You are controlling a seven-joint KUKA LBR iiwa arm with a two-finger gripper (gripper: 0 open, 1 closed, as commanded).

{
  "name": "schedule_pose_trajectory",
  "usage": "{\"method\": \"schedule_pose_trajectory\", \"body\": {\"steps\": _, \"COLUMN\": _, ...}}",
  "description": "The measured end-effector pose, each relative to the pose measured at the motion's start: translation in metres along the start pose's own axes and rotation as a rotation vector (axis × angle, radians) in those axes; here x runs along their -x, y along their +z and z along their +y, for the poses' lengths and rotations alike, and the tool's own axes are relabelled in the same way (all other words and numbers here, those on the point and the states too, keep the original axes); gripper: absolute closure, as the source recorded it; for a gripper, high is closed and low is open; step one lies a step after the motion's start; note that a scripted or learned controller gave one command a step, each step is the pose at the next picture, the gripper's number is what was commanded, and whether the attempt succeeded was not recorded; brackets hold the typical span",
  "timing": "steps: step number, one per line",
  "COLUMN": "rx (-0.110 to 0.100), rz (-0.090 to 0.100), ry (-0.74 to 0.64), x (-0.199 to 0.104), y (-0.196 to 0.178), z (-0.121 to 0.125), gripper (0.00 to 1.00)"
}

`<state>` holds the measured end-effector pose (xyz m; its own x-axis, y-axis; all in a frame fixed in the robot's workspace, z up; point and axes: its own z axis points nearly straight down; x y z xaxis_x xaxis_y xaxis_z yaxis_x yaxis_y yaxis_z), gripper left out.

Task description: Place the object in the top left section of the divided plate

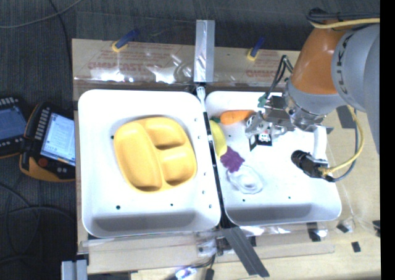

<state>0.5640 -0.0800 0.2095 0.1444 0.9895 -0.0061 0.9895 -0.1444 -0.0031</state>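
A yellow divided plate (pixel 155 152) lies in the left bin (pixel 99 198); its sections hold nothing. In the right bin (pixel 308 201) an orange carrot-like piece (pixel 234 116) lies at the back left, a yellow-green item (pixel 217 137) rests against the left wall, a purple piece (pixel 232 160) sits below it, and a clear glass-like object (pixel 245 181) lies in front. My gripper (pixel 261 132) hangs over the right bin, just right of the carrot and up-right of the purple piece. Nothing shows between its fingers.
A handheld pendant (pixel 46 143) lies left of the bench. Crumpled clear plastic (pixel 142 69) and a metal bar (pixel 204 50) run along the back edge. A black cable fitting (pixel 307 162) hangs from the arm over the right bin's right half.
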Motion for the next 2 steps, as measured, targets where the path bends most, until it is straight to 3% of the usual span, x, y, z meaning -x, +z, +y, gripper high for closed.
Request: {"method": "schedule_pose_trajectory", "body": {"steps": 2, "rx": 0.000, "rz": 0.003, "ry": -0.245, "x": -0.127, "y": -0.029, "z": 0.010, "gripper": 1.00}}
